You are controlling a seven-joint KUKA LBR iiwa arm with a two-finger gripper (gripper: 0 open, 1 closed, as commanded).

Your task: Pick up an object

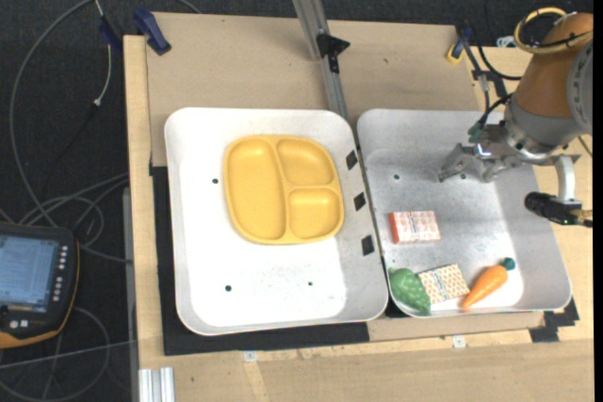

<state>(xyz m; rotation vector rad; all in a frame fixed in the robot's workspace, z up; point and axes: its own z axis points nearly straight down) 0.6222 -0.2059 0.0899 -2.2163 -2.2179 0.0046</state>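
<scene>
Two shallow white bins lie before us. Our grey two-finger gripper (464, 168) hovers over the right bin (537, 240), jaws apart, empty.

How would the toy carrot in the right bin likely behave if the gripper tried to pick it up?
The carrot looks rounded and tapered, so it may roll or squirt out of a pinch. Its surface looks smooth, probably plastic, so likely light and a bit slippery. It lies against the patterned box near the bin's front rim, leaving fingers little room.
</scene>
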